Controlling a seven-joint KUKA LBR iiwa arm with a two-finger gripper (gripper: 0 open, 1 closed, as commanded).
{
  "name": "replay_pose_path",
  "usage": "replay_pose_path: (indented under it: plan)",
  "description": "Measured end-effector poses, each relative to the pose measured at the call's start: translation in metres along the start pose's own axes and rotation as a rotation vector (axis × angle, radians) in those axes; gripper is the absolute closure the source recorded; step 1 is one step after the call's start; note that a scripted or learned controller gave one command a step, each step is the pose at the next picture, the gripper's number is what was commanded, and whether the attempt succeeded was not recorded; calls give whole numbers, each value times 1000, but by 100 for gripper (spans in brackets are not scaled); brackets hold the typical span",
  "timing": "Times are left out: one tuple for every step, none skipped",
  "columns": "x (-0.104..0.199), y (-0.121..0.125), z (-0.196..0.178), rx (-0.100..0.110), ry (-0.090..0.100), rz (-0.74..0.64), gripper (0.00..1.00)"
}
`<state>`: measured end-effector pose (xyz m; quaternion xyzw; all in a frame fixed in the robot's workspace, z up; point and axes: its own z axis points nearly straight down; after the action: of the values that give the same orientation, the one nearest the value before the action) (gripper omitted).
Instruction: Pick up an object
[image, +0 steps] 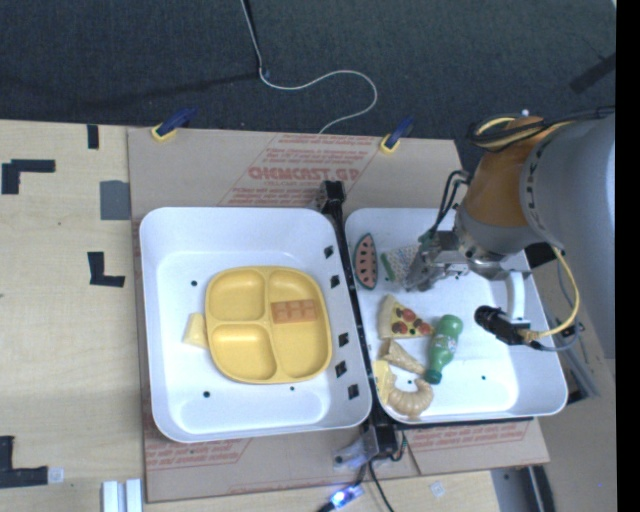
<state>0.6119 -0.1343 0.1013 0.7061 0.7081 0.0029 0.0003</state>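
My gripper (420, 272) is low in the right bin (500, 395), in its upper left part. Just left of it lies a watermelon slice (366, 260) against the bin's left wall, with a small green and grey item (388, 266) between the two. Below the gripper lie a pizza slice (403, 319), a green bottle (441, 347), a pale wedge (402, 354) and a tan ring-shaped pastry (405, 393). I see nothing lifted in the gripper.
The left bin (180, 400) holds a yellow divided plate (268, 325) with a brown waffle piece (294, 311) in its upper right compartment. A yellow slice (193, 329) pokes out from under the plate's left edge. A black cable part (497, 322) hangs over the right bin.
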Motion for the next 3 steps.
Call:
replay_pose_path:
  plan:
    - [-5,9,-57,1,-5,2,100]
    - [-14,7,-111,0,-5,2,100]
    - [-13,8,-124,4,-4,2,100]
